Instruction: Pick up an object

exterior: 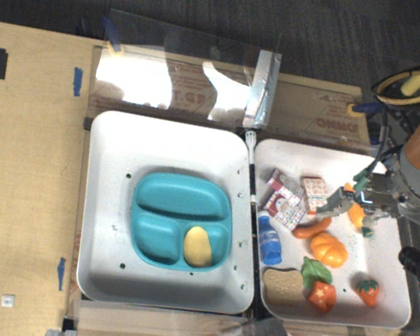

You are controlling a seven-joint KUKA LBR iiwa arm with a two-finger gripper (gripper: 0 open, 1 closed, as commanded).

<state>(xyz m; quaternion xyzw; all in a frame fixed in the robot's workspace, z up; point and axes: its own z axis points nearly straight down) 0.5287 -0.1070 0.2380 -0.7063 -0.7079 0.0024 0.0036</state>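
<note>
I see tool (pixel 349 200) low in right bin (pixel 397 311), grip state unclear. Orange pepper (pixel 328 248), carrot (pixel 311 229), cartons (pixel 286 203) crowd it. Teal tray (pixel 180 206) with potato (pixel 197 246) in left bin (pixel 104 186).

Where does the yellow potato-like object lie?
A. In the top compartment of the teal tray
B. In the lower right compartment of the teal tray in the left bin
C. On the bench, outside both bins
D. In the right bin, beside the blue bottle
B: the yellow object rests in the lower right compartment of the teal tray, which sits in the left bin.
</note>
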